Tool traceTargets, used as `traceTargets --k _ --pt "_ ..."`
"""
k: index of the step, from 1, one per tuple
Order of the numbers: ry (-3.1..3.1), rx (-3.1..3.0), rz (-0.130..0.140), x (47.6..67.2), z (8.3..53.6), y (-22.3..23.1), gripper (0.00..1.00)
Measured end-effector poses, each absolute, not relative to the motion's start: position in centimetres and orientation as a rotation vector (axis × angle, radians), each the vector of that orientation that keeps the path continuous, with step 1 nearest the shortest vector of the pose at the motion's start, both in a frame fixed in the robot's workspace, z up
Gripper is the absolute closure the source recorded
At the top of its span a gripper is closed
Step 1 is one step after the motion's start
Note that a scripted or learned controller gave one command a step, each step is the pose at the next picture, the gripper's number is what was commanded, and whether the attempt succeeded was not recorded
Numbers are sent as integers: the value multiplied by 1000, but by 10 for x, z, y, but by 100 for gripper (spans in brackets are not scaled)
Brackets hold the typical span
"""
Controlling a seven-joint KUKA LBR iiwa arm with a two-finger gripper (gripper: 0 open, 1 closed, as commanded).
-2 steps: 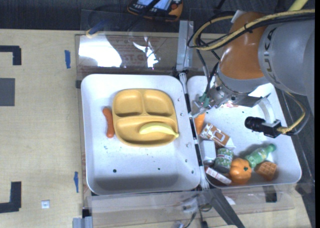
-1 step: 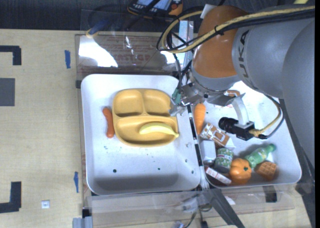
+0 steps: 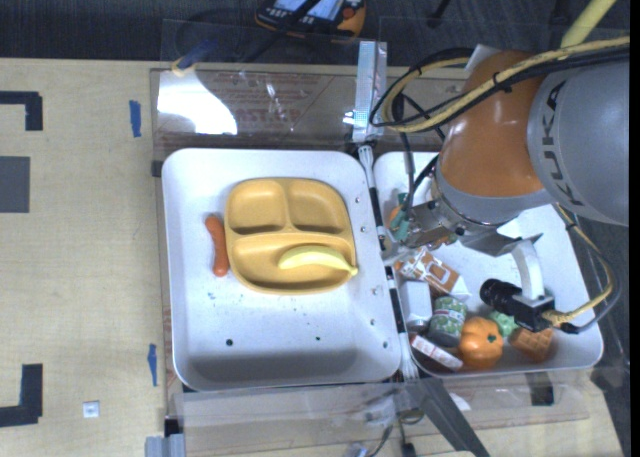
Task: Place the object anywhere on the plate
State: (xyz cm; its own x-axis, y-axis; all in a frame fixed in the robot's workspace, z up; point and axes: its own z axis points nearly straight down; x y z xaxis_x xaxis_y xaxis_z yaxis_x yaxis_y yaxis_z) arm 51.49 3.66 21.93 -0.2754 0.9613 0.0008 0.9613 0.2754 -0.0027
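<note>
it looked like a robotics lab, for a grey and orange arm [image 3: 520, 145] trailing yellow cables reached over two white bins [image 3: 190, 275] on a pale wooden bench [image 3: 70, 275] marked with black and blue tape, a teach pendant [image 3: 308, 3] lying on dark carpet behind.

I see open floor around the yellow plate [image 3: 290, 235] in the left bin [image 3: 190, 345]; the right bin [image 3: 585, 345] is crowded with toys under the arm [image 3: 500, 135].

2 shallow white bins [image 3: 200, 345]; 1 yellow sectioned plastic plate [image 3: 290, 233]; 1 orange carrot-shaped toy [image 3: 218, 245] at its 9 o'clock.
</note>
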Motion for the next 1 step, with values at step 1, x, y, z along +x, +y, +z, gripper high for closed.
traceTargets --k 1 --pt "-2498 -1901 3 479 215 45 100"
